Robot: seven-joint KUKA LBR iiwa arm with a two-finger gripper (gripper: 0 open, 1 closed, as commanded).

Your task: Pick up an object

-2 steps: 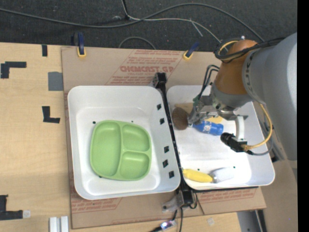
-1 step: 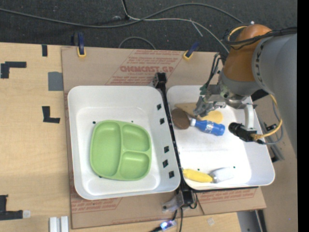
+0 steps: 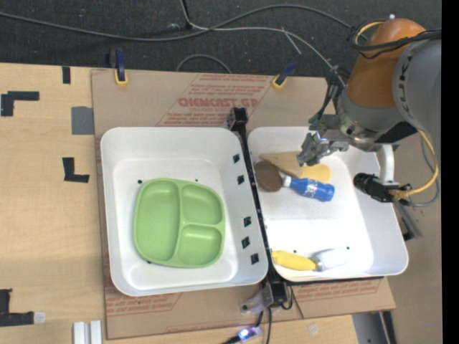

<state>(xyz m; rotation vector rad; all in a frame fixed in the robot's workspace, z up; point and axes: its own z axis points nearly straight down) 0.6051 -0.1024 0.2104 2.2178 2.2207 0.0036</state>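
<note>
Grey two-finger gripper (image 3: 314, 151): over right white bin (image 3: 373, 260), above flat yellow piece (image 3: 319, 172); jaw state cannot tell. Blue bottle-shaped brush (image 3: 310, 188) just beside. Risk: crowded items, fingers nudging instead of gripping.

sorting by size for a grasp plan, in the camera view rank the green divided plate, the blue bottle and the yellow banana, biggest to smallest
1. green divided plate, by far the largest.
2 and 3. blue bottle and yellow banana look about alike in length; too close to rank.
</note>
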